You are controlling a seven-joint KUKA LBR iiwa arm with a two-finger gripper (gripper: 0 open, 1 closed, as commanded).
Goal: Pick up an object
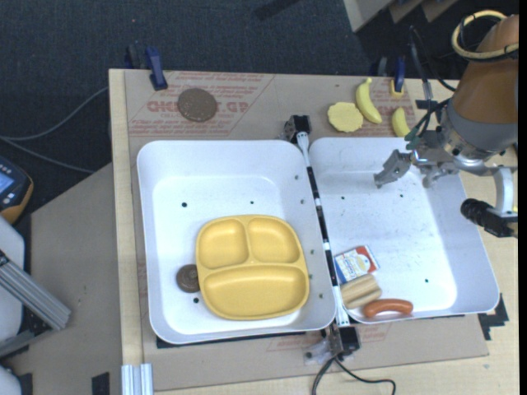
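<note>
Lying nearest the camera in the right bin, in its front left corner, are three small things bunched together: an orange-red sausage at the front edge, a tan bread roll touching it just behind, and a small carton with a blue, white and red label whose writing is too small to read. All three sit close to the divider between the two bins. Left of that divider, the left bin holds a yellow three-compartment plate toward its front, and a brown round cookie lies touching the plate's left edge. Farther back in the right bin, the gripper hovers over the rear part, well apart from the three things at the front; its two grey fingers are spread wide with nothing between them. The arm, orange above a grey wrist, comes in from the right. Beyond both bins, the cardboard board carries faded red printing that is only partly legible. On it lie a brown disc behind the left bin, and a yellow round piece, a banana and a second yellow piece behind the right bin.
</note>
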